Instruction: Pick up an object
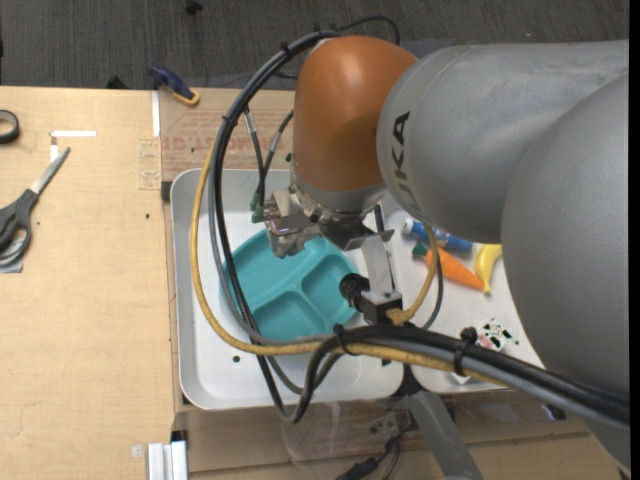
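A teal divided tray (290, 288) lies in the left white bin (195, 298), partly covered by the arm. My gripper (288, 236) hangs low over the tray's upper edge, its body hidden under the orange wrist band. In the right bin lie an orange carrot-like piece (458, 269), a yellow piece (487, 262) and a blue piece (437, 234), close together. A small white item with dark specks (490, 335) lies nearer the front.
The big grey arm covers most of the right bin (440, 380). Black and yellow cables (215, 268) loop over the left bin. Scissors (25, 208) and a tape roll (8, 126) lie on the wooden bench at left.
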You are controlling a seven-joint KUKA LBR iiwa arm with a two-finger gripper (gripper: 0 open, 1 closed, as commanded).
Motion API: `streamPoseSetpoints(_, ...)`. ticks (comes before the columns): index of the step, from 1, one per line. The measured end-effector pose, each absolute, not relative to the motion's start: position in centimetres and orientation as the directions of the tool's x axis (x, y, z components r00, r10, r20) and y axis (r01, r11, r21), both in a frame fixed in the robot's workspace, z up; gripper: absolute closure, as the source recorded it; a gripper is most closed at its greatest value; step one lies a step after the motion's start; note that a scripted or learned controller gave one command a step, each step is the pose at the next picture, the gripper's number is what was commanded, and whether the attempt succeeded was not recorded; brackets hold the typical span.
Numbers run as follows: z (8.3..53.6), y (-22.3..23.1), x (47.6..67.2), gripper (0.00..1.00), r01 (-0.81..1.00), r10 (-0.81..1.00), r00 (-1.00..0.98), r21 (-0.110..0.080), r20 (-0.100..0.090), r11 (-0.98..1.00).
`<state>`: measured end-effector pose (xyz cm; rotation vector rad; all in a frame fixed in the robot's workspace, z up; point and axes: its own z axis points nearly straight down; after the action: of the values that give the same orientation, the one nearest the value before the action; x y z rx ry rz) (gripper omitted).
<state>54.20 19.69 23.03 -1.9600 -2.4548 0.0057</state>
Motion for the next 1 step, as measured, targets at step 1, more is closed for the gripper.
streamPoseSetpoints(1,9.27,17.91,59.29,1.0,0.97,0.97,-0.244,0.001,-0.002,0.244)
